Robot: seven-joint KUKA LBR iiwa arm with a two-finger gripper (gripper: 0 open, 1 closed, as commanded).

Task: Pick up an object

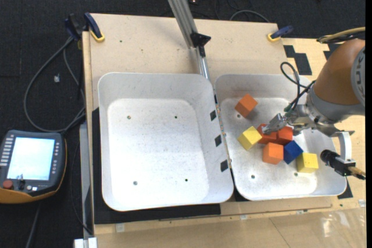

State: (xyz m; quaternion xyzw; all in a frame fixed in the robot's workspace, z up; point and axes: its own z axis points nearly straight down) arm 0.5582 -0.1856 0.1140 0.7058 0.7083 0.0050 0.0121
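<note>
Landmark: right bin (325, 186). Nearest the camera, inside its front right corner, a yellow block (307, 162) sits alone, easy to reach. Just left of it, a blue block (292, 150) touches an orange block (272, 153); behind them lies a red block (284, 135), all packed tight, so a clean pinch there looks hard. A second yellow block (251, 137) lies at the cluster's left edge. The gripper (272, 124) is low over the cluster's back side, near the red block, probably aiming at it; whether the pincer is apart or together, cannot tell, and nothing is visibly held. Further back in the bin, another orange block (246, 105) sits apart. Left of the right bin is the left bin (110, 90).
</note>
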